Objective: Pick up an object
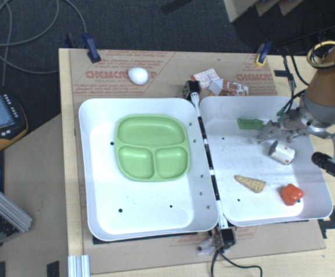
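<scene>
A white egg-shaped ball (137, 75) rests on the cardboard bench top (173, 68) behind the left bin. 2 blue clamps (90, 47) grip the board's far edge. A handheld control pendant (0, 117) lies at the left.

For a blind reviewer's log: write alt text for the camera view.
A grey robot arm reaches in from the right, its gripper low over the right white bin, beside a small white cup, a green block, a cone and a red-orange toy. The left bin holds a green divided plate.
</scene>
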Robot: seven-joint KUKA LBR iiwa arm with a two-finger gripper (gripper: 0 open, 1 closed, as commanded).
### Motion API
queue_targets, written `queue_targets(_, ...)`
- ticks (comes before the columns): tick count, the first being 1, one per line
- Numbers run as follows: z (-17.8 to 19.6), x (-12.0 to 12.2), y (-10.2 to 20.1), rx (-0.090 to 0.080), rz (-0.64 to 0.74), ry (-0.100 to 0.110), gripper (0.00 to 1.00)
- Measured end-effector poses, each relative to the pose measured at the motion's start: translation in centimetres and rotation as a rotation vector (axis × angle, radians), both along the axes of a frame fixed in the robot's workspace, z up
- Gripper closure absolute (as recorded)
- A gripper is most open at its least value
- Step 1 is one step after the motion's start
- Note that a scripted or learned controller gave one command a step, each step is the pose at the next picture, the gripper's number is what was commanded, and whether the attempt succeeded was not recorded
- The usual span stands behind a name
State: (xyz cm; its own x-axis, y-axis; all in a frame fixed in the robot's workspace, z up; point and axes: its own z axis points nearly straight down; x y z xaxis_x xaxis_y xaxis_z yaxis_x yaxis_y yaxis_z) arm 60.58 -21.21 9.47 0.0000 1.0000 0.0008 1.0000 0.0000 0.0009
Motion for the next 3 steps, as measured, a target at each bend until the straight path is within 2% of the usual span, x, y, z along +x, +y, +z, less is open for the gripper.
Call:
queue_targets(1, -0.99, -1.97, 2.6, 0.0, 0.0, 0.002, 0.0)
queue_targets(2, 0.0, -1.93, 2.58, 0.0, 0.0, 0.0, 1.0)
queue_targets(3, -0.02, -1.94, 2.59, 0.0, 0.0, 0.001, 0.0)
